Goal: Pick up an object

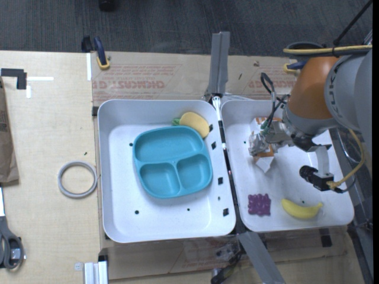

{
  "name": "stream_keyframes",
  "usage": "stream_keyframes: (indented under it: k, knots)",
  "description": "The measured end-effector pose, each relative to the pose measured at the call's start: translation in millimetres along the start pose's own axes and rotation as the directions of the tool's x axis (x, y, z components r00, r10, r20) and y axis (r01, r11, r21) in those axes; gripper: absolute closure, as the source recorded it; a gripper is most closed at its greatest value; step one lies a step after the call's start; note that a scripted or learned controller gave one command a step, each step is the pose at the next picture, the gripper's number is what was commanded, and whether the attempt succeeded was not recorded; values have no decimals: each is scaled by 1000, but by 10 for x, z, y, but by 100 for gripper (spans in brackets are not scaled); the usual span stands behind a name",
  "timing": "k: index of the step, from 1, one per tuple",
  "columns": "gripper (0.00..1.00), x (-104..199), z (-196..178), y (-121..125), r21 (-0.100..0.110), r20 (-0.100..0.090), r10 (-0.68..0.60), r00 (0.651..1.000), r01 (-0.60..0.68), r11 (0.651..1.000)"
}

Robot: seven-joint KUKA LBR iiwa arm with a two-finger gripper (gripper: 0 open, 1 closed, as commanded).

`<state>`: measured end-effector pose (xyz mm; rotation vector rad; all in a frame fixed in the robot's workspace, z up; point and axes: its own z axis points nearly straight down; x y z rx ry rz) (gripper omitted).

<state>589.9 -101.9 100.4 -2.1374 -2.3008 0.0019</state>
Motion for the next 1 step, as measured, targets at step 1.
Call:
stream_keyframes:
  k: [1]
  knots:
    - [100,-339,-914,21,-1,2,26,1000,-26,1000]
